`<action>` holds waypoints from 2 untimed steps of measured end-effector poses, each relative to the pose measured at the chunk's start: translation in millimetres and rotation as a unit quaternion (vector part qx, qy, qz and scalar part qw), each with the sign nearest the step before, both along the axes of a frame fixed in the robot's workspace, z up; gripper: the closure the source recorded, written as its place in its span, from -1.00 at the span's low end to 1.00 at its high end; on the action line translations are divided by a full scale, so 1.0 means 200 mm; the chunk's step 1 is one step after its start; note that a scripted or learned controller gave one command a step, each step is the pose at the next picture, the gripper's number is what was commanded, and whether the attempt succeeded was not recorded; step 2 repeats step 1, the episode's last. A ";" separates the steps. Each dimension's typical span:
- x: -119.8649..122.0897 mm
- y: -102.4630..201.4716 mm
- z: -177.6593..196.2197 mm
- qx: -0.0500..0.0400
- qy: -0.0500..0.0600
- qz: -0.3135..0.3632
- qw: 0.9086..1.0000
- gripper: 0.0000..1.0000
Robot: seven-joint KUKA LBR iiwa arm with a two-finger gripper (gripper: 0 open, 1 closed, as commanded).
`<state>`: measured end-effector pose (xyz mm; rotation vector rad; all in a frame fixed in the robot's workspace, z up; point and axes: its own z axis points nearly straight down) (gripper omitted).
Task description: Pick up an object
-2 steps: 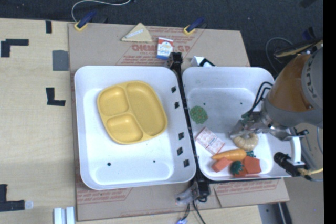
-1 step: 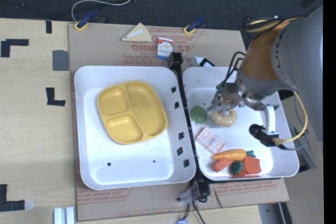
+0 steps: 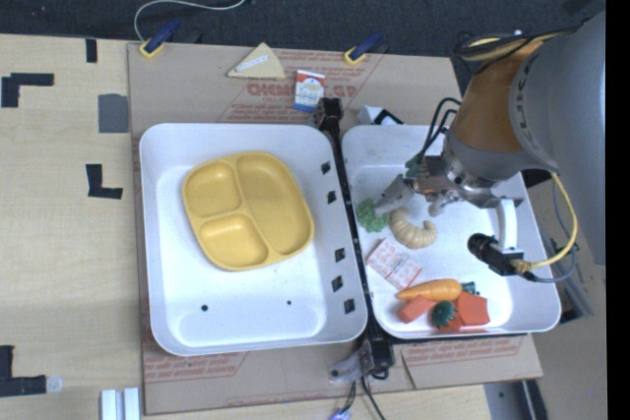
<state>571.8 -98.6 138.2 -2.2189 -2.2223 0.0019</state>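
My gripper (image 3: pixel 413 204) hangs low over the right bin (image 3: pixel 522 305), its fingers (image 3: pixel 390 201) spread apart and nothing between them. A beige croissant-shaped toy (image 3: pixel 414 231) lies just below the fingertips. A green broccoli-like piece (image 3: pixel 370 215) sits by the left finger, near the bin's left wall. Toward the bin's front lie a pink packet (image 3: pixel 393 262), an orange carrot (image 3: pixel 430 289), red-orange blocks (image 3: pixel 472 310) and a small green item (image 3: pixel 445 314).
The left bin (image 3: pixel 167 310) holds a yellow divided plate (image 3: pixel 246 209). Beyond the bins, a small red-and-white box (image 3: pixel 309 90) and a pale wedge (image 3: pixel 258 63) rest on the cardboard. The arm's grey body and cables (image 3: pixel 536 261) cover the right bin's right side.
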 end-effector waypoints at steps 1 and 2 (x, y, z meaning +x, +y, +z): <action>-0.04 -0.04 -0.26 0.000 -0.002 0.000 1.000 -1.00; -0.04 -0.04 -0.26 0.000 -0.002 0.000 1.000 -1.00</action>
